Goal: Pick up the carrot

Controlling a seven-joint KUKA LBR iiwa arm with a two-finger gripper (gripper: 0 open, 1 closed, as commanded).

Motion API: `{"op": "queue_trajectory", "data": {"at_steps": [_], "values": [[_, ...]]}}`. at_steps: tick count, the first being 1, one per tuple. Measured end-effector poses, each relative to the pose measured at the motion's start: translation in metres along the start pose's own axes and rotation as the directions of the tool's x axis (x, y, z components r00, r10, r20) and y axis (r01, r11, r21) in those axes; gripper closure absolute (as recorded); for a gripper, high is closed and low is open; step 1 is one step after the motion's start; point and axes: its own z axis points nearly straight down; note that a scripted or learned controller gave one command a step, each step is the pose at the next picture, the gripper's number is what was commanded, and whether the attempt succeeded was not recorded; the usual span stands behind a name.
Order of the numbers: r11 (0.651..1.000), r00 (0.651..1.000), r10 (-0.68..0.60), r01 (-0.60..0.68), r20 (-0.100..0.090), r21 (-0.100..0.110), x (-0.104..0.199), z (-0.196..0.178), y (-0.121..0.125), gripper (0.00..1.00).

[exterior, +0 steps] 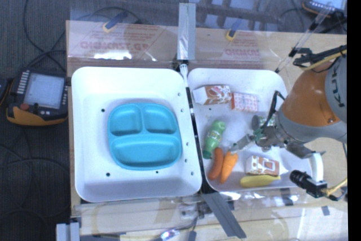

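Two orange carrots lie side by side at the front left of the right bin (197,82): one carrot (216,162) and a second carrot (229,167) just right of it. My gripper (246,135) hangs low over the middle of that bin, just up and right of the carrots. It is open, with nothing between its fingers. The lower fingertip (235,148) ends close to the top of the right-hand carrot. The grey and orange arm (307,107) reaches in from the right.
In the right bin are also a green bottle (214,137) beside the carrots, two small cartons (213,94) (244,102) at the back, a carton (263,166) and a yellow banana (258,180) at the front. The left bin (84,121) holds a blue divided plate (145,135).
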Motion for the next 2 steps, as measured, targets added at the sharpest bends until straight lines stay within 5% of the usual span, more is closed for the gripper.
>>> {"op": "queue_trajectory", "data": {"at_steps": [1, 2], "values": [[1.0, 1.0, 0.0, 0.0, -0.002, 0.003, 0.0007, -0.0088, -0.0003, 1.0], [1.0, 1.0, 0.0, 0.0, -0.002, 0.003, 0.0006, -0.0088, -0.0003, 0.0]]}}
